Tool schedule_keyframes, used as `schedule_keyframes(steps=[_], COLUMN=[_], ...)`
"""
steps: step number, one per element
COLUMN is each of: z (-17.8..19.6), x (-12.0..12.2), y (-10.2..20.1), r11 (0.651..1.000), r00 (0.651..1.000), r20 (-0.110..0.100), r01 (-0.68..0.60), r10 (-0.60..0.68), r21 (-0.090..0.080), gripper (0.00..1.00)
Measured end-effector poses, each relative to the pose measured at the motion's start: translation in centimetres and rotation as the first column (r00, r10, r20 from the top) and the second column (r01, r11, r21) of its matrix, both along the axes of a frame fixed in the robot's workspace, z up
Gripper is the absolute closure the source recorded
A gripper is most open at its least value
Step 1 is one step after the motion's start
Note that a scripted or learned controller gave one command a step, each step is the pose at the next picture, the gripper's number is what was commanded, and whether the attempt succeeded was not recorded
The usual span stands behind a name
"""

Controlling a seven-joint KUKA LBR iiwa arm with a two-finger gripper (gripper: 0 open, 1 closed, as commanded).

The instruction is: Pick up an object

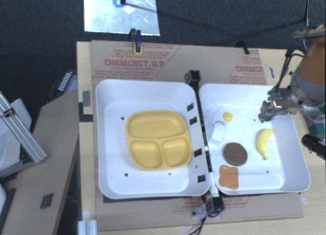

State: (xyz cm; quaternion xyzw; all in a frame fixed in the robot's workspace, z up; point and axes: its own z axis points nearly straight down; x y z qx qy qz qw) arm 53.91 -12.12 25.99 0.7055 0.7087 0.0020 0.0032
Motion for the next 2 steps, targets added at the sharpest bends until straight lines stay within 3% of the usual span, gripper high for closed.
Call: schedule_keyframes(steps=[2], z=[-2.3], x=[4.3], y=[9.7], r11=[1.000], r00=[1.000], r20=[-0.005], r01=[-0.006], r10=[0.006], r21=[0.003], gripper=[1.00])
